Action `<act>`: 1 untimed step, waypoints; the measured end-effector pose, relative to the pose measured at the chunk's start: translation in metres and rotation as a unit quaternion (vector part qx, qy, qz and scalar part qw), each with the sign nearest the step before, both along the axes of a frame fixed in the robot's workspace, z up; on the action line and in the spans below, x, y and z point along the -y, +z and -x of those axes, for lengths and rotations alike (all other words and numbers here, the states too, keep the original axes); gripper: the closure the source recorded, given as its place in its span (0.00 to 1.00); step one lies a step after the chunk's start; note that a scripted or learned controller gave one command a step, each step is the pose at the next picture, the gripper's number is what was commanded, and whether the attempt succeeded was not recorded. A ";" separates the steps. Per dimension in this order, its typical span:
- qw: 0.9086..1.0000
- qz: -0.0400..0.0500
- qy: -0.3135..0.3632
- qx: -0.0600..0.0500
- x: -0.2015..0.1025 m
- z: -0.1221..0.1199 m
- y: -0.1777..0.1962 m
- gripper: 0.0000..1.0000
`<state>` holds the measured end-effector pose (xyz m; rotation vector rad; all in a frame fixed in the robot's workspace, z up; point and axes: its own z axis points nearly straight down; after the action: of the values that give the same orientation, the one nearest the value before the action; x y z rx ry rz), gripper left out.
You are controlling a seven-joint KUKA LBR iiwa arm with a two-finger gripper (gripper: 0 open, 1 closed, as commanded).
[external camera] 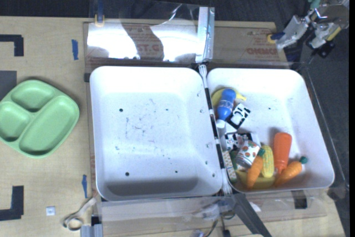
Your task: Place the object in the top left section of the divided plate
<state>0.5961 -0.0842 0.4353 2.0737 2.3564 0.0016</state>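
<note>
A green divided plate (39,118) lies on the bench at the far left, outside the bins; its top left section (26,95) holds nothing. Toy food is piled along the left and front of the right bin (288,102): a blue bottle (225,104) on a yellow piece (217,94), a black-and-white item (239,115), a printed can (244,151), a yellow corn cob (267,161), an orange-red cylinder (282,148) and two small carrots (254,170) (292,170). My gripper (304,28) hangs beyond the right bin's far right corner, well away from the toys and the plate.
The left bin (147,130) lies between the plate and the right bin. A clear plastic sheet (150,30) stands behind the left bin. Black tape marks (12,44) sit on the bench at the left. A tripod's legs cross the dark floor at the back.
</note>
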 end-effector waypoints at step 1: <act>0.987 0.000 0.158 -0.001 -0.028 0.052 -0.108 0.00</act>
<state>0.5438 -0.0557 0.3275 1.6752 2.6568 0.0010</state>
